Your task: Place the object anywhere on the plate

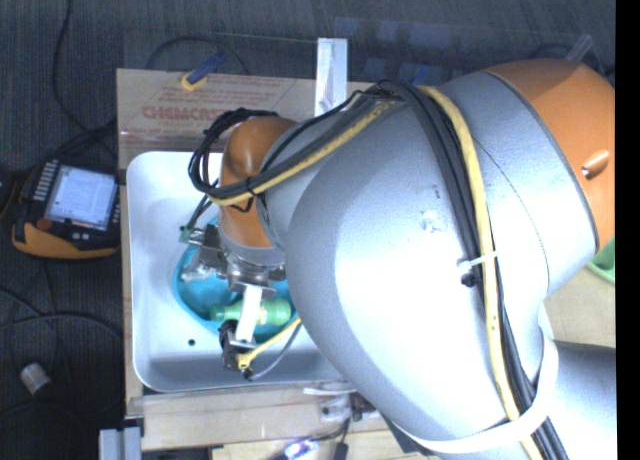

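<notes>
Looking down on the bench, we see the grey arm (430, 248) spreading from the centre of the view out to three o'clock, and its orange band (250, 153) points down into the left white bin (150, 198), which lies at about eight o'clock of the view. In that bin a turquoise plate (198, 293) lies just toward six o'clock of the bin's middle, and much of it is covered by the wrist. The gripper (222, 266) hangs straight over the plate, close above its twelve o'clock half. Its own body hides it from above, so we cannot tell how wide it stands or whether it has hold of anything. A small green thing (187, 236) shows at the plate's eleven o'clock rim, right beside the gripper. We cannot tell whether it rests on the plate, on the bin floor or in the gripper. A dark speck (192, 343) lies on the bin floor at six o'clock of the plate. Under the bin a cardboard sheet (180, 108) with red lettering reaches toward twelve o'clock, and it carries a blue clip (205, 70) at its far edge. A handheld pendant (68, 206) with a lit screen lies on the dark floor at nine o'clock, well apart from the bin.
</notes>
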You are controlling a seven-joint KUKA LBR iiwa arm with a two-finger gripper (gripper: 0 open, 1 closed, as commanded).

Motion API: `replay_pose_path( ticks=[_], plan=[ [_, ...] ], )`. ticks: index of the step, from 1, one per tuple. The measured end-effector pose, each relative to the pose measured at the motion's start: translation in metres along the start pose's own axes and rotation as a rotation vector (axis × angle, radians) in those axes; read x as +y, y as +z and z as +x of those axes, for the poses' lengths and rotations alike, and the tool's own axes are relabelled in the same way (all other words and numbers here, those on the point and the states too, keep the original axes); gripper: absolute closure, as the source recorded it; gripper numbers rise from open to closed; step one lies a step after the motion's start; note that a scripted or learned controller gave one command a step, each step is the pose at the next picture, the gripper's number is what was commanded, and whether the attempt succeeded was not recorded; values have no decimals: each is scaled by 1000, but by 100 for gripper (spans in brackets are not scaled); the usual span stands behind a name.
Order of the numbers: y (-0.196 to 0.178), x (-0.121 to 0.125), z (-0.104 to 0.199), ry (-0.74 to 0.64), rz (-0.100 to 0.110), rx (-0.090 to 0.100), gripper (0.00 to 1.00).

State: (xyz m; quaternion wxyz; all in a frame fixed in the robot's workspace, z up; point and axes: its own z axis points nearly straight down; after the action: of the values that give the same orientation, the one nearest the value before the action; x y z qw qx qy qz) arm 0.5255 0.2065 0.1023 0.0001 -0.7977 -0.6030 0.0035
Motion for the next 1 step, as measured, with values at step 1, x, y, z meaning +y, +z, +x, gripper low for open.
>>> replay_pose_path(
  ticks=[1],
  plan=[
    [10, -6, -7, 276, -16, 19, 0]
  ],
)
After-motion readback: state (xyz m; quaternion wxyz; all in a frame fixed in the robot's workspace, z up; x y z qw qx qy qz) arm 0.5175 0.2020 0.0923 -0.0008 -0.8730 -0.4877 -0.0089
